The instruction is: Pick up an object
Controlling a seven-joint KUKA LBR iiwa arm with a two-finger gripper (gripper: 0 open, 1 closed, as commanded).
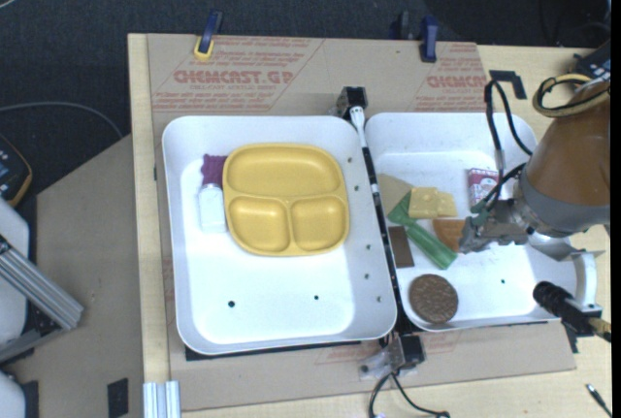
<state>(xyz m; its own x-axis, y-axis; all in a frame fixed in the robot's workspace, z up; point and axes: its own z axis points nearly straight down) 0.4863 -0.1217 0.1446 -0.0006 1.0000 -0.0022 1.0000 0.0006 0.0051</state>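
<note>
The right bin [505,295] holds several small items. A green stick [424,237] lies at a slant, with a pale yellow block [432,203] just behind it and an orange-brown piece [448,232] to its right. A round brown disc [433,297] sits near the bin's front edge. A red and white packet [481,183] lies toward the back. My gripper [474,236] is low in this bin, right beside the orange-brown piece; the wrist above hides its tips.
The left bin [281,309] carries a yellow divided plate [285,198], with a purple item [212,168] and a white item [210,208] at its left. A dark brown bar [403,246] lies by the wall between the bins. Black cables [500,120] run along the arm.
</note>
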